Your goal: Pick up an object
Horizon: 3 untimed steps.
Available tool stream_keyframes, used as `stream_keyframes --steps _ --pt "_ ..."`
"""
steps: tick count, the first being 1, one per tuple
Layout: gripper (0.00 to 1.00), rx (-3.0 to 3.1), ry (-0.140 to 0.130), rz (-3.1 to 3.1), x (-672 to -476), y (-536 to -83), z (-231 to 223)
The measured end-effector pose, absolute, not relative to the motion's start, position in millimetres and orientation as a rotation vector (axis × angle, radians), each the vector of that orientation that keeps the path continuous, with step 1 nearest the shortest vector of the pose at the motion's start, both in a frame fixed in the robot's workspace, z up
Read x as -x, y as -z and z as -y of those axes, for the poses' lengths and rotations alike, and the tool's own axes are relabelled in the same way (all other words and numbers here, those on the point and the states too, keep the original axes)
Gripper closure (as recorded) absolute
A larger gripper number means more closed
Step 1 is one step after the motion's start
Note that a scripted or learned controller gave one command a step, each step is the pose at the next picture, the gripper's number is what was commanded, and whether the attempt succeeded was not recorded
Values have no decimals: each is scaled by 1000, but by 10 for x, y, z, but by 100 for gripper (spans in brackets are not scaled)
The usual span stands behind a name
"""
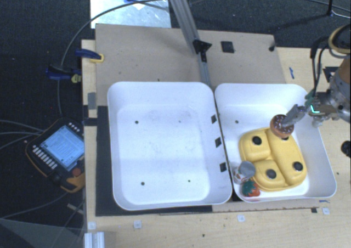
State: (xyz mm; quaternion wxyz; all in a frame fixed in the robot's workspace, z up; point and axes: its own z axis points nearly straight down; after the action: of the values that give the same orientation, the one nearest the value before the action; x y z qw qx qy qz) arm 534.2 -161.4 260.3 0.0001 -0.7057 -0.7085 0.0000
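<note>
The pincer hangs low over the right bin, reaching in from the arm at the right. At its tip sits a small round brownish thing, seen end-on, right over the top edge of the yellow toy. Whether that round thing is part of the pincer or a small object caught in it, I cannot tell, and the slanted view does not show how wide the pincer stands or whether it has hold of anything.

The yellow toy, a lumpy block with four dark dots on top, lies in the lower right part of the right bin, and the pincer tip is touching or just above its upper edge. Just beside the toy's lower left corner lies a small grey-and-white object, and below that, touching it or nearly so, a small red-and-green object, both close to the bin's front left corner.

As for the task, nothing is clearly lifted: the toy rests flat on the bin floor and both small objects lie at its side. I judge the reach down is made, while the closing and the lift remain.

By count: one arm, one pincer, two white bins on the desk, one yellow toy, two small objects beside it. The left bin sits to the left of the toy's bin, touching it along the middle.
</note>
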Motion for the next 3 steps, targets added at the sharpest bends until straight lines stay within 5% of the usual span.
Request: stream_keyframes --steps 1,3 --pt "0 2217 1 2227 -5346 -2609 1614" --pt "0 2219 -1 2222 -5227 -1734 1630"
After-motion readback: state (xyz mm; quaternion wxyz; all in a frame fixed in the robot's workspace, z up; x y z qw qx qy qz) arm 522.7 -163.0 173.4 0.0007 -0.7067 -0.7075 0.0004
